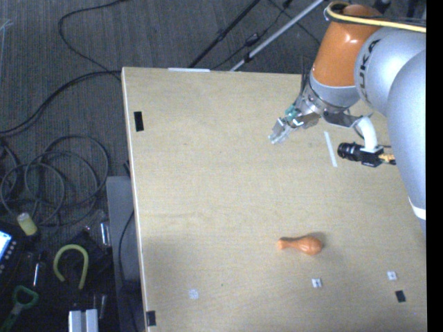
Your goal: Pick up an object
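Orange object lying on the tabletop, tool hovering apart from it.

The 1 loose object (302,244) is orange, with a rounded bulb at its right end narrowing to a thin neck on the left; it lies flat on the bare tan tabletop (208,185), toward the near side. The tool (278,134) hangs from the grey arm (394,61) with its orange band, up toward the far right, well apart from the object. Nothing shows between its pale tips; how far they are parted cannot be told. A thin white strip (331,149) lies on the tabletop just right of the tool.
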{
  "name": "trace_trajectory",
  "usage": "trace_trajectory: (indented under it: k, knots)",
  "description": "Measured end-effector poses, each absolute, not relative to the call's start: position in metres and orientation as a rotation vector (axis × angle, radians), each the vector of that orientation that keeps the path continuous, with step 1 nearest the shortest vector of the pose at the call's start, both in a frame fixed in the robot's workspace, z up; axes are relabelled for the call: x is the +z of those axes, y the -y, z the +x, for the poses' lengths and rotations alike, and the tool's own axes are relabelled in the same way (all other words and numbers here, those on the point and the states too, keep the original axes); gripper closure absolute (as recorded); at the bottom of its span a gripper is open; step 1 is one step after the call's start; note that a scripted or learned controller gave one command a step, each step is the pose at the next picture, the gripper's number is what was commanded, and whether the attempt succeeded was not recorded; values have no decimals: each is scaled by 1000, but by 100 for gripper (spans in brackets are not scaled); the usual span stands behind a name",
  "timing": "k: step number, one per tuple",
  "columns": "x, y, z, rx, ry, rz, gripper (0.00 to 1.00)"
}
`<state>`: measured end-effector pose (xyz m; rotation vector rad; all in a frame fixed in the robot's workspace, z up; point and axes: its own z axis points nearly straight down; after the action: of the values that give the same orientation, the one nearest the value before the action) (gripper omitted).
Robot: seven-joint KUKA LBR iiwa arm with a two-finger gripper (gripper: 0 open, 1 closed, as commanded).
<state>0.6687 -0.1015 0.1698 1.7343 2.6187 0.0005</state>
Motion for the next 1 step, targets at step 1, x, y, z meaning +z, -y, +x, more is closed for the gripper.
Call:
trace_trajectory:
  k: [1]
  knots:
    - [179,101,669,0,-2619,1733,100]
